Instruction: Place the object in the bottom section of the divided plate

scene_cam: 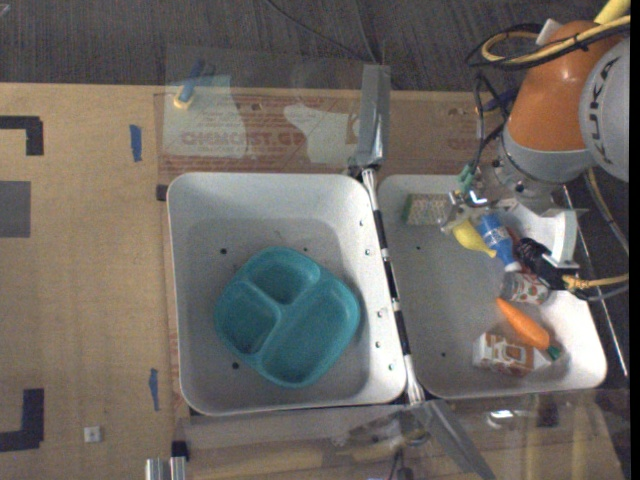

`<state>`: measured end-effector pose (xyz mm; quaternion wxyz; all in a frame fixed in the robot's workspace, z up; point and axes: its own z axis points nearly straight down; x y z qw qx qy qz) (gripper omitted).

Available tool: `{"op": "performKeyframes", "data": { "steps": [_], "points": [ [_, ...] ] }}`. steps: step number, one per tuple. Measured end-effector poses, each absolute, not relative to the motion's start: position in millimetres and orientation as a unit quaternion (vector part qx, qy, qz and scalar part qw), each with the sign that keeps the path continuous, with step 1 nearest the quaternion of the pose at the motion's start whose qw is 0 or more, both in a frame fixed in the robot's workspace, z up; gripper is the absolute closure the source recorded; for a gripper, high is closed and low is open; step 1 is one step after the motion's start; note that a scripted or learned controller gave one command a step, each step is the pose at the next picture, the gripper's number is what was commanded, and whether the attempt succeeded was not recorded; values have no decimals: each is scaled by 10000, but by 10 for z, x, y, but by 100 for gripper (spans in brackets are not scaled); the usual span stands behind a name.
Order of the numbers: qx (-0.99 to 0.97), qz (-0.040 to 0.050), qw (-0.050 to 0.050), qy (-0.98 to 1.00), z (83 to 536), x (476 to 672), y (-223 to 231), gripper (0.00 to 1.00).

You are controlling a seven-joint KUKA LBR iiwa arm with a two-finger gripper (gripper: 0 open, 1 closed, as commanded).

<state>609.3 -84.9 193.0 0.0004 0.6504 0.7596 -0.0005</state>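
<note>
The left bin [200, 268] holds the teal divided plate [287, 315]. In the right bin [440, 358], the claw [468, 206] hangs near the top, its opening impossible to tell. A yellow object [467, 236] lies just below it, beside a blue bottle [495, 238]

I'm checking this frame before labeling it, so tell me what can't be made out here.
- Hand: in the camera view the arm's orange and grey wrist covers most of it, so its state is unclear.
- Yellow item and blue item in the right bin: crowded under the hand, too small and blurred to identify.
- Small packet: print too small to read.
- Teal divided plate: sections visible, no hidden parts.
</note>
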Motion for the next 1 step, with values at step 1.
{"op": "performKeyframes", "data": {
  "steps": [1],
  "points": [
    [5910,-6,-11,8067,1838,5734,-111,100]
  ]
}}
